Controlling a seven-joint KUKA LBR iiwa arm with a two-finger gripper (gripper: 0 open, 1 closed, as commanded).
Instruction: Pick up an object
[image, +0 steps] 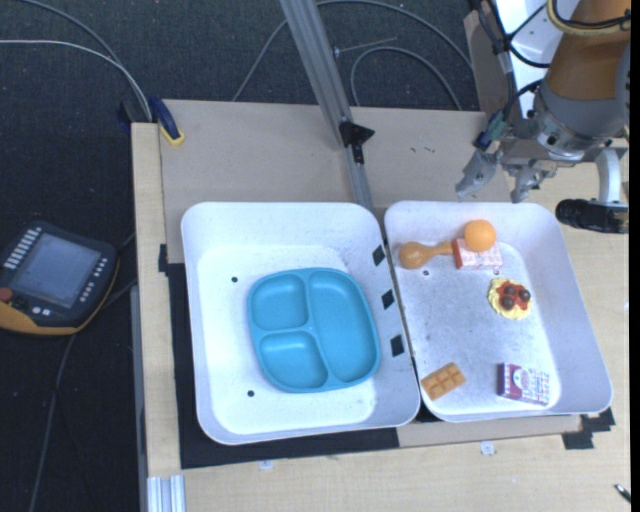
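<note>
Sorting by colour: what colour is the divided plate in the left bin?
Light blue plastic divided plate, camera view.

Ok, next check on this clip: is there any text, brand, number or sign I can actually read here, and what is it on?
No text here can be read.
Small carton, right bin: purple and white print, too blurred to read.
Red and white packet beside the orange ball: print too small to read.
Handheld pendant, left of the bench: screen dark, button markings too small to read.
</note>
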